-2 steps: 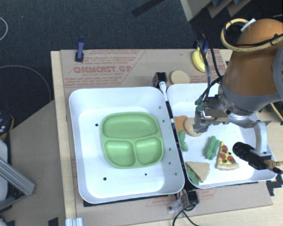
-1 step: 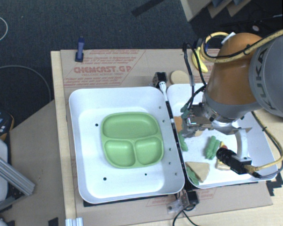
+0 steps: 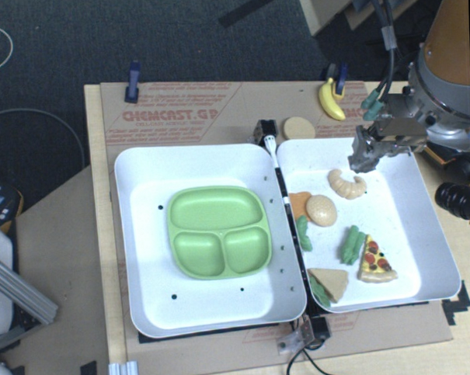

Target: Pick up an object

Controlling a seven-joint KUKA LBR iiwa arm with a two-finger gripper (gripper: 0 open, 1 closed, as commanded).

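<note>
**Above the right bin, the gripper hangs over a croissant**

Over the right bin's (image 3: 431, 236) far half, the gripper (image 3: 364, 163) hovers just above the croissant (image 3: 347, 184); whether its fingers are apart or together cannot be told. Nearby lie a tan egg-shaped piece (image 3: 321, 210), an orange piece (image 3: 299, 202) partly hidden beneath it, a green pod (image 3: 350, 245), a pizza slice (image 3: 374, 262) and a sandwich wedge (image 3: 329, 283). The left bin (image 3: 139, 226) holds a green divided plate (image 3: 219, 231). A banana (image 3: 331, 101) rests on the cardboard-covered bench (image 3: 177, 115); the arm's upper part is cut off.
</note>
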